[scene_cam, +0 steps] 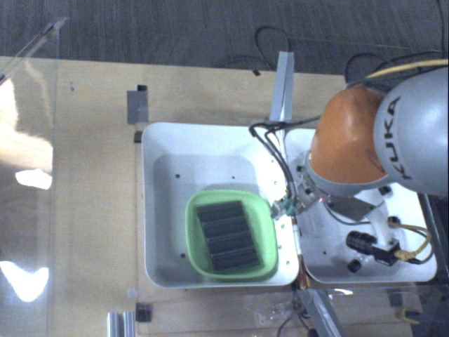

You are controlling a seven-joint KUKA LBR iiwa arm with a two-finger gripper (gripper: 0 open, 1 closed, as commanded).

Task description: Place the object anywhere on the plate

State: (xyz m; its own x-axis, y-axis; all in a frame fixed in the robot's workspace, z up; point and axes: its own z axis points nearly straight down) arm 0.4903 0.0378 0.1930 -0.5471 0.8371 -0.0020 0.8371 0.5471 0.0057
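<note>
The green plate (230,236) sits in the left bin (161,188) at about five o'clock, with a dark ridged block (228,236) lying on it. The arm (382,135) hangs over the right bin (330,258) at three o'clock; whether the claw is open, I cannot tell. If that block is the object, the placing looks done and the next move is to back clear.

The plate (231,235) is light green with a square rim, and its middle carries a dark grey panel crossed by darker ribbed bands. Both bins are plain white, the left bin (168,188) and the right bin (414,269) alike. The arm (414,135) is grey with black lettering, and its band (347,135) is orange. The bench (77,188) is pale tan wood. The floor (175,12) is dark grey, finely striped.
</note>
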